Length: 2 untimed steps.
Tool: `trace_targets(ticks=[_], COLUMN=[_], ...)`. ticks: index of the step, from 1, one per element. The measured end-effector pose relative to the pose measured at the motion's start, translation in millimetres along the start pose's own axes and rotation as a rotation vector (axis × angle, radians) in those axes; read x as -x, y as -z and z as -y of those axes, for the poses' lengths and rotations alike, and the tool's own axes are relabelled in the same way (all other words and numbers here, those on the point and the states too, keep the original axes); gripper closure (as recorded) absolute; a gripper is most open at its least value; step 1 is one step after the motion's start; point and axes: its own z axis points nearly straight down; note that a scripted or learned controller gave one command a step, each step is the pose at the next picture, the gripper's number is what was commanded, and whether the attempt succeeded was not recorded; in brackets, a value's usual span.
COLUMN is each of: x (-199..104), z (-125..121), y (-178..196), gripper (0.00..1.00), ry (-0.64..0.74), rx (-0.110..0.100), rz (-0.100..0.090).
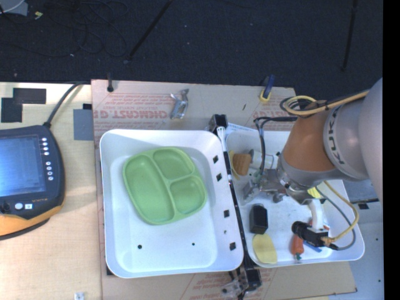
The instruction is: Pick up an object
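Surface (156,102) is carrying two white bins side by side. Arm (337,145) is reaching in from the right, bulking over the upper part of the right bin (356,245).

Left bin (162,255) is holding a green divided plate (165,185), lying flat toward its upper middle.

Right bin is holding the small things: a tan rounded piece (241,162) near the top left corner, a black block (259,219) below it, a pale yellow piece (264,249) by the lower rim, and a small orange-red item (297,245) to the right of that, beside a black-and-white tangle too cluttered to name.

Claw (261,186) is hanging low in the right bin, between the tan piece and the black block. Whether it is released or clenched cannot be told from here; nothing can be made out gripped in it.

Judgement: the step in hand looks like settling on a target. The black block is sitting nearest and apart from its neighbours, so centring over it and dropping straight would likely avoid nudging the tan piece or catching the bin wall.
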Motion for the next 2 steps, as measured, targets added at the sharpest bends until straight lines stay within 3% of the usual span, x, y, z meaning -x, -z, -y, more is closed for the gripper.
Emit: trace_targets(ticks=[1,2], x=[-4,-5], z=[31,30], y=[0,12], gripper=[0.0,1.0], ry=[0.001,-0.001], rx=[0.006,0.004], rz=[0.002,-0.005])
